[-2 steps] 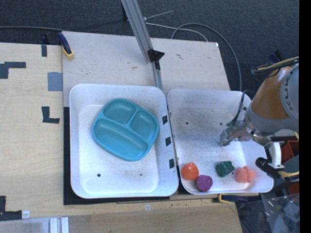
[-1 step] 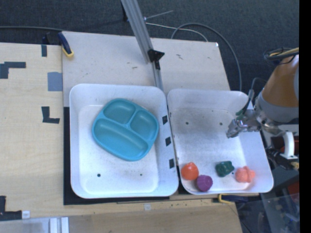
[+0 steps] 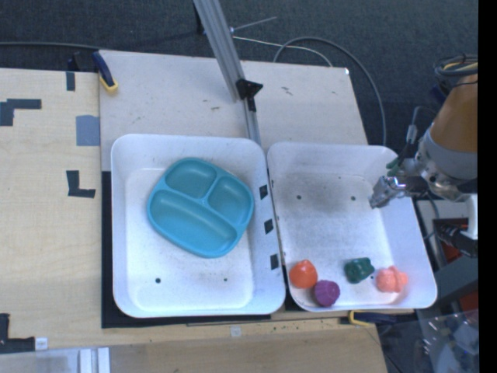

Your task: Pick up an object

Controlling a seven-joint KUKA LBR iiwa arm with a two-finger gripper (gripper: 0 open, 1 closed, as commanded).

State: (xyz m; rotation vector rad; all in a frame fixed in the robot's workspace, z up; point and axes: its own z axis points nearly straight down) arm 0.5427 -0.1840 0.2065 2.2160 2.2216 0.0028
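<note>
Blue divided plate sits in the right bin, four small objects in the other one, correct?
Not quite. The camera view shows the blue divided plastic plate in the left white bin. The four small objects, orange, purple, green and pink-orange, lie in the right white bin.

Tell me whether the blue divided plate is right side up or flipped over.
Right side up: the blue divided plastic plate lies flat in the left white bin, its three compartments facing upward.

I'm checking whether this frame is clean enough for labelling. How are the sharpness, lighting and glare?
Camera view: soft overall, small items like the green object lack fine detail; lighting is even and diffuse with faint shadows; no strong glare on the white bins; the gripper looks slightly blurred.
</note>
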